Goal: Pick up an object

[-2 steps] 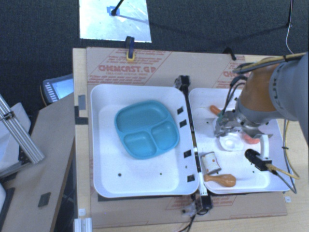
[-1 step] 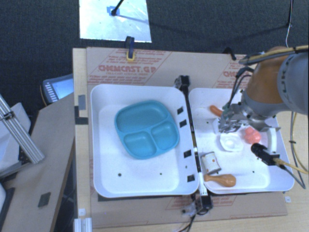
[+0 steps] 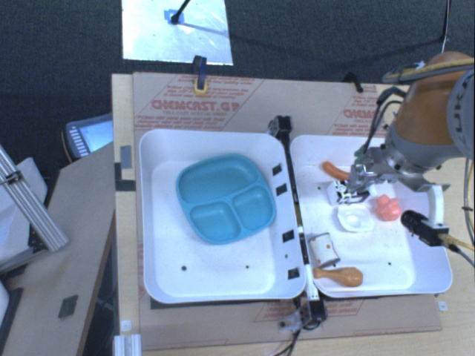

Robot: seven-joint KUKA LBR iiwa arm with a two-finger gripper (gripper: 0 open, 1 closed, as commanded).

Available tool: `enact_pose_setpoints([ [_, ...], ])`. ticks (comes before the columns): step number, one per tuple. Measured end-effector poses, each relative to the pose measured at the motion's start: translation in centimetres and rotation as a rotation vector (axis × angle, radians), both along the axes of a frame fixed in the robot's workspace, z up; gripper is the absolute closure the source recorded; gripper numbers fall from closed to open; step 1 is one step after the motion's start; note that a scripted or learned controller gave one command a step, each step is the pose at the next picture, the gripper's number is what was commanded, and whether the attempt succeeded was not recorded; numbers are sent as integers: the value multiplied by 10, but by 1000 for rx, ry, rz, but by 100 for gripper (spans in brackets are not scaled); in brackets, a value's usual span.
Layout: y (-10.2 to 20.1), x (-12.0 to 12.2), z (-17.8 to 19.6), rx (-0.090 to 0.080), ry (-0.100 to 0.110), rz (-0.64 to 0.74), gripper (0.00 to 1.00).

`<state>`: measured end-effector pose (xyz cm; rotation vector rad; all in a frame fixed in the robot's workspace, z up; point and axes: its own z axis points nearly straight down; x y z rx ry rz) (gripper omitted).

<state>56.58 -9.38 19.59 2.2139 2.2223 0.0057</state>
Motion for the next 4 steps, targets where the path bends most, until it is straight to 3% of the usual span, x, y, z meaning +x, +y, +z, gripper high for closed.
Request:
enact_pose_setpoints([
  [1, 0, 1, 30, 0, 1, 0, 100],
  [4, 168, 33, 49, 3, 2, 6, 100],
])
